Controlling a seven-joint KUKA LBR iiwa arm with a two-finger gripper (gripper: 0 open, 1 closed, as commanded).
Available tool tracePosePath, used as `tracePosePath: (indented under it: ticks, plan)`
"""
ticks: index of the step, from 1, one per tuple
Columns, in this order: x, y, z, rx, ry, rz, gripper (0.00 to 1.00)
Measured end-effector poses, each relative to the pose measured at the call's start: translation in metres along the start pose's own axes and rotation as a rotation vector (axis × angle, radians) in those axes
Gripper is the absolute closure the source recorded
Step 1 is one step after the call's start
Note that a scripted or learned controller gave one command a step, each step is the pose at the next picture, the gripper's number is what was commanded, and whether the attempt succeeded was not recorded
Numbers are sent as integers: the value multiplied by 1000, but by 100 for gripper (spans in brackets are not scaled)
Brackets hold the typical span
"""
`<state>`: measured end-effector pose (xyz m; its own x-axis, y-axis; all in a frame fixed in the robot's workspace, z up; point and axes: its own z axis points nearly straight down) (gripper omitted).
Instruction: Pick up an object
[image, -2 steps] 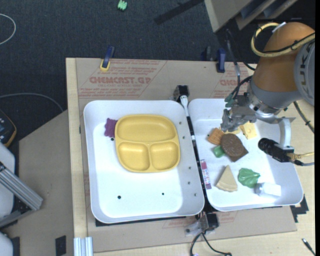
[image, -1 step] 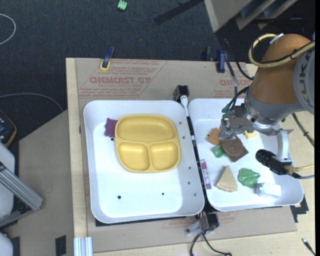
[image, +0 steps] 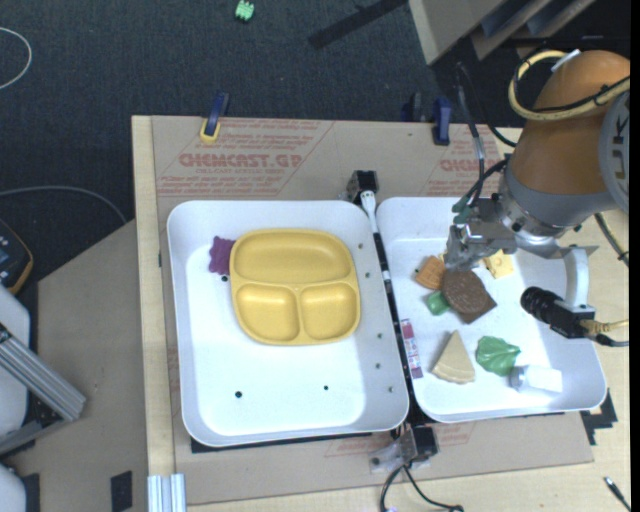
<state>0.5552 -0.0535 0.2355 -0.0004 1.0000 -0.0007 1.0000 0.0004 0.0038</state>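
Camera view: fingers (image: 462, 256), spread unclear, sit directly above and touching the brown cookie (image: 468, 296)

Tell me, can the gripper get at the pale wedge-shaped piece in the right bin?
Probably yes. The pale wedge-shaped piece lies apart from its neighbours in the right bin, nothing on top; the gripper hangs over the brown round piece nearby.
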Motion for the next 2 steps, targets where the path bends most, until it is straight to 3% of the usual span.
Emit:
tracePosePath:
  ticks: [1,2]
  plan:
    - [6,-5,20,8,2,1,100]
    - [9,-8,7,1,1,0,100]
